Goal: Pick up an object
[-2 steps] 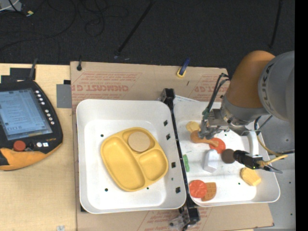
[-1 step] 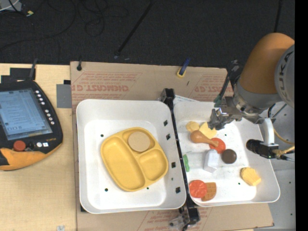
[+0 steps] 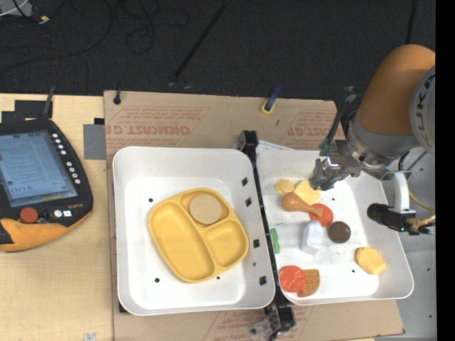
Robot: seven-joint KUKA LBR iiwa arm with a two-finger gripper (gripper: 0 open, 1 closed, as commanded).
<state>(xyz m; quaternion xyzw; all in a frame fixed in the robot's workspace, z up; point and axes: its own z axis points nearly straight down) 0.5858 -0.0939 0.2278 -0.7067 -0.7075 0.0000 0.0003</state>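
Gripper (image 3: 323,177) hung low over the right bin (image 3: 398,279), jaw state indeterminable, just above a pale yellow toy piece (image 3: 307,191). Crowding from the brown handled toy (image 3: 300,204) risked a deflected, empty grasp.

Pale wooden tabletop (image 3: 57,283), carrying printed cardboard sheet (image 3: 213,123) under two white bins (image 3: 135,169), plus teach pendant (image 3: 39,183) at left.

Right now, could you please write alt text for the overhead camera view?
A grey and orange robot arm reaches from the right, its gripper low over small toy foods in the right white bin. The left white bin holds a yellow divided plate with a tan disc.
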